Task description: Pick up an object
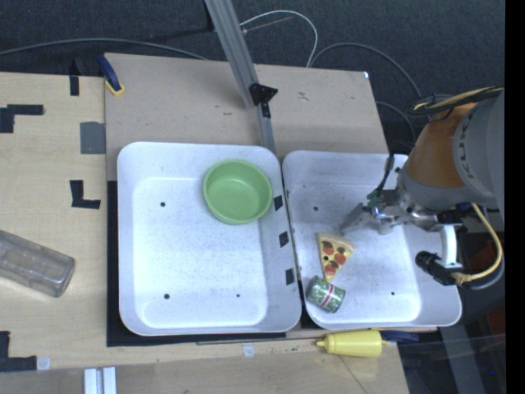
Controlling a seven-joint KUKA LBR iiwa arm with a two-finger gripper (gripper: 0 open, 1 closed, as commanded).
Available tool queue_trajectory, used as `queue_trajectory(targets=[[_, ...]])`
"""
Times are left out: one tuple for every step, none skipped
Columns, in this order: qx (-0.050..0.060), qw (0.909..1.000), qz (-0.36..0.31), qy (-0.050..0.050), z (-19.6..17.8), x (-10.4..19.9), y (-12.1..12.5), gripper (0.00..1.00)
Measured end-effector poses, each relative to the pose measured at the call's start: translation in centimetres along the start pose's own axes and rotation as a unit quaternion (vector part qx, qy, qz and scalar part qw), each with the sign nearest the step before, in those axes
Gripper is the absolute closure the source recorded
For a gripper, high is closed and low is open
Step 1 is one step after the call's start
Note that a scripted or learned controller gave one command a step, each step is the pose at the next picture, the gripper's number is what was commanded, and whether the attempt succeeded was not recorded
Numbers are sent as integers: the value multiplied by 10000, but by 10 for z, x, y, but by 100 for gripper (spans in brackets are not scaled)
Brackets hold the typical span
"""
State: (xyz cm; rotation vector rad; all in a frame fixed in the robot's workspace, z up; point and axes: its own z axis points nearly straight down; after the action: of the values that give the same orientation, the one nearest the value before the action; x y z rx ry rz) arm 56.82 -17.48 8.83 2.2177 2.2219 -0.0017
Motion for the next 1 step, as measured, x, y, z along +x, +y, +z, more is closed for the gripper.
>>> queue_trajectory(targets=[[7,10000,-5,10,-11,1,0,100]])
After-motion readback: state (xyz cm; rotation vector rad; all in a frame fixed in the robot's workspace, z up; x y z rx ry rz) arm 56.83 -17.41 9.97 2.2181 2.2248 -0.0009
